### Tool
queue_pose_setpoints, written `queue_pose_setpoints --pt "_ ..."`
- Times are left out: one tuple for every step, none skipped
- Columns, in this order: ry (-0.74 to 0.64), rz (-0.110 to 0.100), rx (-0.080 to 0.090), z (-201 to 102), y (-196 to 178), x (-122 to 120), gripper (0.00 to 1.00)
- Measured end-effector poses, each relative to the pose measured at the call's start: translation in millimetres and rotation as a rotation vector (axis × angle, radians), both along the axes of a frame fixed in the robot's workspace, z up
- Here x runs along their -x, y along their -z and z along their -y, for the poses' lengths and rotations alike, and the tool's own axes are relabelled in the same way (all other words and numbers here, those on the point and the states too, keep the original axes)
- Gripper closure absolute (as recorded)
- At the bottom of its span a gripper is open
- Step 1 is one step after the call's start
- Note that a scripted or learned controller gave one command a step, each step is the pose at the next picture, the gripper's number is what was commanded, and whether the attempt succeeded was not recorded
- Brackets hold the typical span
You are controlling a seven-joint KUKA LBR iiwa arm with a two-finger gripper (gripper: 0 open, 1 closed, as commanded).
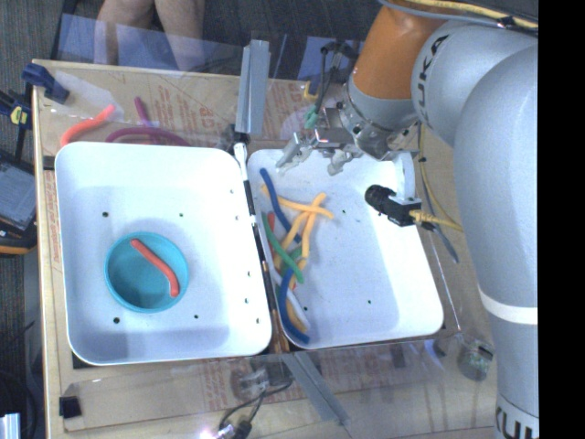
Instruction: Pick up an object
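My gripper [315, 158] hangs over the back edge of the right bin [384, 282], its two metal fingers [291, 153] spread apart with nothing between them. Below and a little left of it lies a tangle of flexible strips [292, 236] in yellow, orange, green and blue, against the bin's left wall. A blue strip [271, 193] reaches up nearest the fingers. In the left bin [91, 190] sits a blue bowl [146, 271] with a red strip [157, 263] inside it.
Behind the left bin lie an orange strip [87, 124] and a magenta loop [146, 135] on the bench. A grey metal post [251, 85] stands between the bins at the back. The arm's large grey body fills the right side.
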State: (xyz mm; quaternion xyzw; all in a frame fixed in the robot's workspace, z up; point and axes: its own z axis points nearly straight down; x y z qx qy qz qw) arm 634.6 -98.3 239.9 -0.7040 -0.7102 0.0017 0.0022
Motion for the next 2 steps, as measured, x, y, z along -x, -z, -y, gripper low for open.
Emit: queue_pose_setpoints --pt "0.008 0.011 0.003 29 144 6 0.0" --pt "0.005 0.011 0.006 30 133 5 1.0"
